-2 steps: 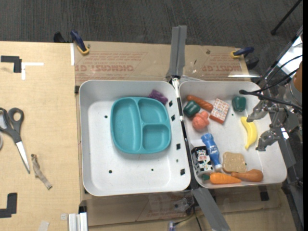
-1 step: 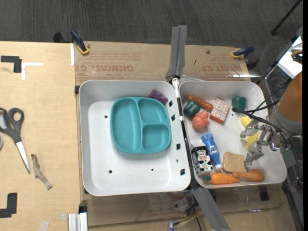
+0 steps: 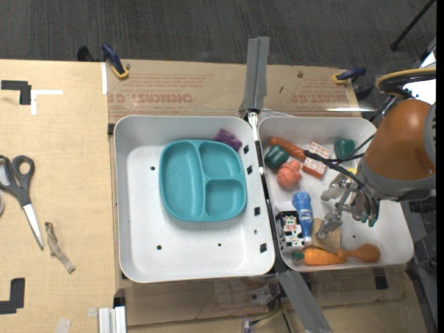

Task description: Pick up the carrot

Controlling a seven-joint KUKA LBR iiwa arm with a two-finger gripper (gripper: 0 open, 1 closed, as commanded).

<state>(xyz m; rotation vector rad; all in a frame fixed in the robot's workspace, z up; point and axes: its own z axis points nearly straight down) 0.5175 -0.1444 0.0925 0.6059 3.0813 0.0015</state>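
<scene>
The carrot [image 3: 326,257] is orange and lies lengthwise along the near wall of the right bin [image 3: 395,245], with its lighter end pointing right. My gripper [image 3: 331,225] hangs over the middle of that bin, just above and slightly behind the carrot and apart from it. A small tan piece [image 3: 331,238] lies between its tip and the carrot. The grey wrist and orange band [image 3: 402,144] come in from the right and hide part of the bin's floor.
The right bin also holds a blue bottle [image 3: 302,207], a small black-and-white box [image 3: 291,229], a pink ball [image 3: 289,175], a green item [image 3: 275,157], an orange-red stick [image 3: 288,147], a red-and-white pack [image 3: 319,150] and a dark green cup [image 3: 345,146]. A teal divided plate [image 3: 203,180] sits in the left bin.
</scene>
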